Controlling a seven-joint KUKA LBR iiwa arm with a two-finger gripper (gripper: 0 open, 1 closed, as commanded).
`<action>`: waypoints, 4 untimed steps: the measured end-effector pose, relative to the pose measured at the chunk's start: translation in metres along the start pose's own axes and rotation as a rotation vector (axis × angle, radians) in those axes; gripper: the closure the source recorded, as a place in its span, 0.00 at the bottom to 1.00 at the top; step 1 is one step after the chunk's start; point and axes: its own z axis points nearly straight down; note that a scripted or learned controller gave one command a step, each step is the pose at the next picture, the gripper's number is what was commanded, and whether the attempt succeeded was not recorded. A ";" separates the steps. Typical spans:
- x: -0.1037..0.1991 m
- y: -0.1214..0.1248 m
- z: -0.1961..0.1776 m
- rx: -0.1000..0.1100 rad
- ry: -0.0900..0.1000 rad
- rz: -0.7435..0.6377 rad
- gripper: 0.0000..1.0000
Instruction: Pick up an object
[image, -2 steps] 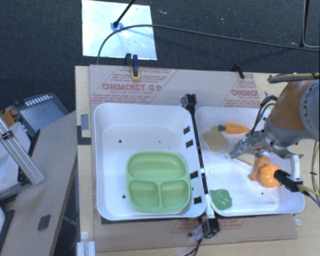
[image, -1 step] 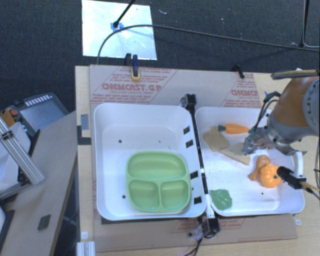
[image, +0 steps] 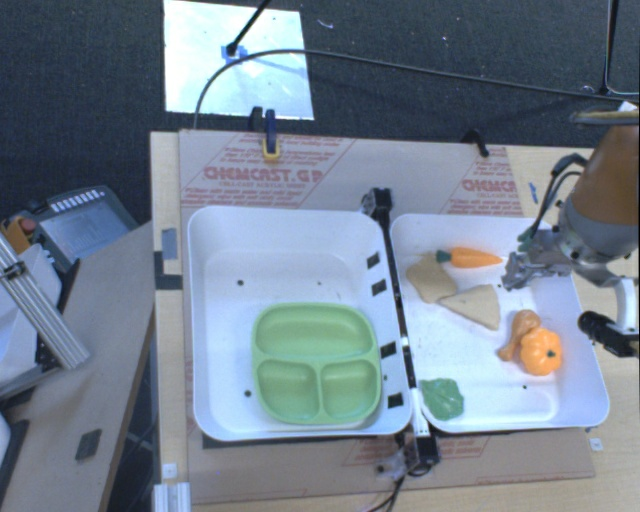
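Far off to my claw's left sits the left bin, and in it, toward the near side, lies a green divided plate with three compartments. A black clip strip runs down the seam between the two bins, still well to the left of my claw.

Past that seam comes the right bin, the one I am working over. A green leafy piece lies in its near left corner, down and well to the left of my claw. Closer, to the left and a little toward the near side, two tan flat pieces rest touching each other: a rounded one and a wedge-shaped slice. A toy carrot lies on its side just beyond them, its orange tip pointing toward my claw and stopping just beside it, about level with it.

My claw hangs over the far right part of this bin, near the bin's right wall, with my grey and orange arm behind it to the right. I cannot tell how far it is open, and I see nothing caught in it.

Toward the near side of my claw, slightly right, sit an orange squash-like piece and a small orange pumpkin, touching each other
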 end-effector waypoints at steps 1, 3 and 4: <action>0.003 0.009 -0.047 0.002 0.000 -0.001 1.00; 0.055 0.000 -0.055 0.007 0.004 -0.005 1.00; 0.117 -0.005 -0.061 0.006 0.005 -0.006 1.00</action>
